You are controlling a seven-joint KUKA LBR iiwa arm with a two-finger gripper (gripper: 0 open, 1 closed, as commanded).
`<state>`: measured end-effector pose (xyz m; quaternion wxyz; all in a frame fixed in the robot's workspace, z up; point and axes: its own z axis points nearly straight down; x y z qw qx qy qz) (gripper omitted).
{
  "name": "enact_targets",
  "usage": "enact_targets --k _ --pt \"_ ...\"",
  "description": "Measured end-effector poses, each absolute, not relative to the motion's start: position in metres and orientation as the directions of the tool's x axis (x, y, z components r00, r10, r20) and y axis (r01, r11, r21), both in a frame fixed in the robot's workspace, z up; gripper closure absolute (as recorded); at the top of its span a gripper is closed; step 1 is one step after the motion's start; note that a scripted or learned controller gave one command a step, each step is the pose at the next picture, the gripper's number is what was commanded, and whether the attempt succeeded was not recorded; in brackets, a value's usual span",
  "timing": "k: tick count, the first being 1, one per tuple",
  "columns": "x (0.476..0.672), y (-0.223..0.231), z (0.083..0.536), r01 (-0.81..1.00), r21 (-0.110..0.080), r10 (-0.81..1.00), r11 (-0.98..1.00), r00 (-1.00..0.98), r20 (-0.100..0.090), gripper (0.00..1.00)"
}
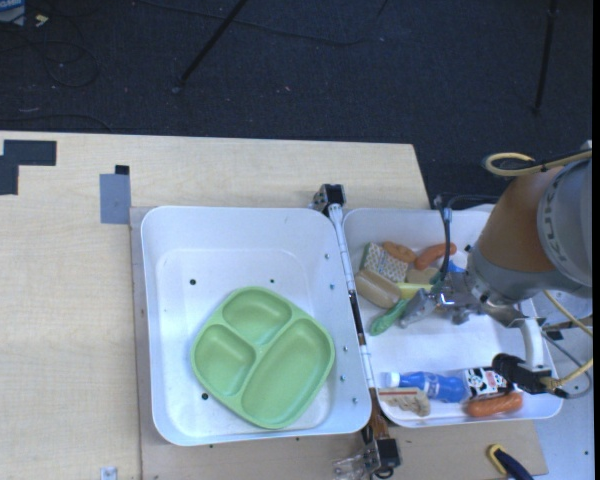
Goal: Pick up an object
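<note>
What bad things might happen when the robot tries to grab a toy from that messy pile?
The gripper sits right over a tight cluster: a green pepper-like piece, a tan bread-like block and a yellow piece. It may well pinch two at once, or nudge them apart and close on nothing. The pile also lies near the right white bin's dividing wall, so a finger might bump it.

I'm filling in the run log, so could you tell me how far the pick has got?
Done: the arm has reached the right bin, with the gripper low among the clutter by the green pod and sponge. In hand: nothing visibly. Left: grasp and lift. The bottle and green plate lie untouched.
</note>
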<state>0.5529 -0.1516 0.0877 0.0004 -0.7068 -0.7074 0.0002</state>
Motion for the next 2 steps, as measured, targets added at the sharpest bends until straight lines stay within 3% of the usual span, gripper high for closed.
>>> enact_targets --k 1,2 --pt "0.6129 -0.114 0.0871 1.0 -0.003 1.0 0.002 -0.002 0.0 0.0" --pt "0.613 -0.1132 0.0965 1.0 -0.006 1.0 0.006 -0.006 0.002 1.0"
